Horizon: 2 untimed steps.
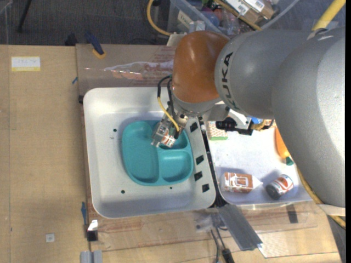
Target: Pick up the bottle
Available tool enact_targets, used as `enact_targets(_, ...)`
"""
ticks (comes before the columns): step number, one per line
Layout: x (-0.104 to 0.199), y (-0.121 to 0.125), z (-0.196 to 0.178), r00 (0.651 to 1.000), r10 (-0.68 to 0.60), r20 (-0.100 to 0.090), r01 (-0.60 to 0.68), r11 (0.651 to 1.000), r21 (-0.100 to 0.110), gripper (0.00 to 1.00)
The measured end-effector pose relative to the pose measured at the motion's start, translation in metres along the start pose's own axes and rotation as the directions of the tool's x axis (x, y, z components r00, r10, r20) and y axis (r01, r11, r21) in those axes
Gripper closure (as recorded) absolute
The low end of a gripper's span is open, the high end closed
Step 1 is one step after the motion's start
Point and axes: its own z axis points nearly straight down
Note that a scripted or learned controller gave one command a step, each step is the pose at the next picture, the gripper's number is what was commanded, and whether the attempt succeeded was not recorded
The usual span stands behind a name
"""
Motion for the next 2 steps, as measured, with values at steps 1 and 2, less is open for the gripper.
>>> enact_targets(1, 0.061, 0.072, -0.121, 0.992, 0.124, -0.008, -0.124, 0.992, 0.009, 1.0)
enact_targets(2, 0.138, 0.032, 0.022, 0.721, -0.692, 0.013, 0.693, 0.721, -0.009, 1.0)
